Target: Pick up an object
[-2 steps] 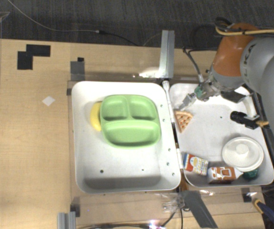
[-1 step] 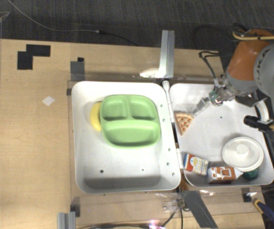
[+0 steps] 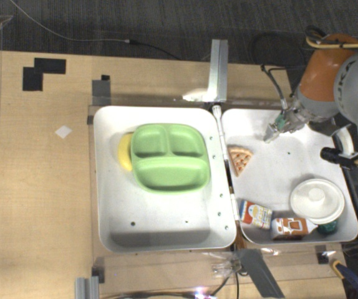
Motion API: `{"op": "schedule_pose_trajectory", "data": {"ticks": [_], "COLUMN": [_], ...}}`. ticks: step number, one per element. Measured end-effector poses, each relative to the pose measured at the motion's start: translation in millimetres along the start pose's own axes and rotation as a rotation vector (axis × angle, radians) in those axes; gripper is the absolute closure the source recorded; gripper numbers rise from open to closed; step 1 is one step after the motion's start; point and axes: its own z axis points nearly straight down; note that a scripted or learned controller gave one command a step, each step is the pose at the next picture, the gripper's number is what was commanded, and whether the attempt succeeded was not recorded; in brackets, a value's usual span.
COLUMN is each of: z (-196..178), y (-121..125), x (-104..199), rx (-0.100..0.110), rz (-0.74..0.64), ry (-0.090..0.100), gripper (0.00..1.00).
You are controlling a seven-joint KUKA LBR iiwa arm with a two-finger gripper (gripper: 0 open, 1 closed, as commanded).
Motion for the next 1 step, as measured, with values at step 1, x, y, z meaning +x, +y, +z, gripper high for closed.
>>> {"op": "schedule_pose_trajectory", "data": {"ticks": [1], "z": [0.1], "y": [0.0], "x": [0.2], "rx": [0.0], "rz": [0.0], "ry": [0.0], "gripper": [0.0]}}
